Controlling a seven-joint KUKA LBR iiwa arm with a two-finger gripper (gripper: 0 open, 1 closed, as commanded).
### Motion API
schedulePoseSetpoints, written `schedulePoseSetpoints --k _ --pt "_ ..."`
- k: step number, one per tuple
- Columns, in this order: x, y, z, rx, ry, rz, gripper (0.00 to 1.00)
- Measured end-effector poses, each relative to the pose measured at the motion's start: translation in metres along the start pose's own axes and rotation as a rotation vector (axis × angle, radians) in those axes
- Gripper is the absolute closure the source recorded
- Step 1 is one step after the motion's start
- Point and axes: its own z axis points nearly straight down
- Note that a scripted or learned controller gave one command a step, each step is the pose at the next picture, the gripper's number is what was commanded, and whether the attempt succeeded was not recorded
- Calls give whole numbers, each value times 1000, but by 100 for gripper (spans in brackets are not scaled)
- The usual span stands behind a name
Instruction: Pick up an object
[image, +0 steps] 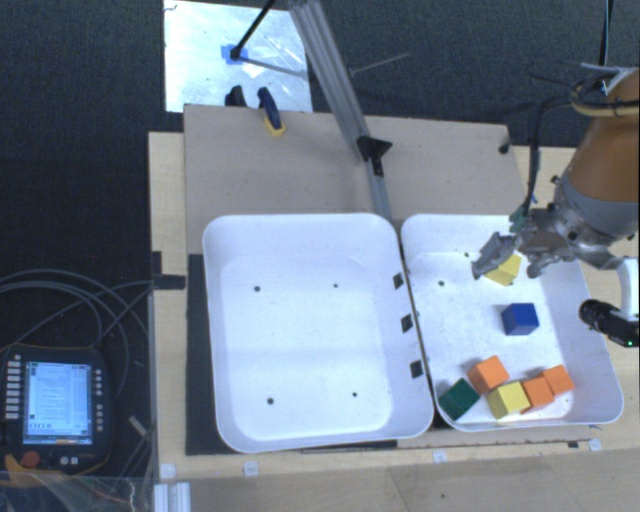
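Nearest me, well below my pincer (508, 258), cubes (512, 388) crowd the bin's (440, 300) front corner; a blue cube (520, 319) sits just beneath. The pincer's fingers straddle a yellow block (505, 270), apparently pinching it to lift.

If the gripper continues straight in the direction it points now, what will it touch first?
The gripper points down into the right bin, directly over a yellow block. Most likely it would meet that block first, then the bin floor. Its height above the block is unclear from this slanted view.
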Motion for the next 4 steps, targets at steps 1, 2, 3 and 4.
schedulePoseSetpoints --k 1,2,3,4 --pt "0 0 0 -1 0 1 0" --pt "2 3 62 5 0 3 0" --pt "6 3 124 6 1 2 0" --pt "6 3 160 4 0 2 0"
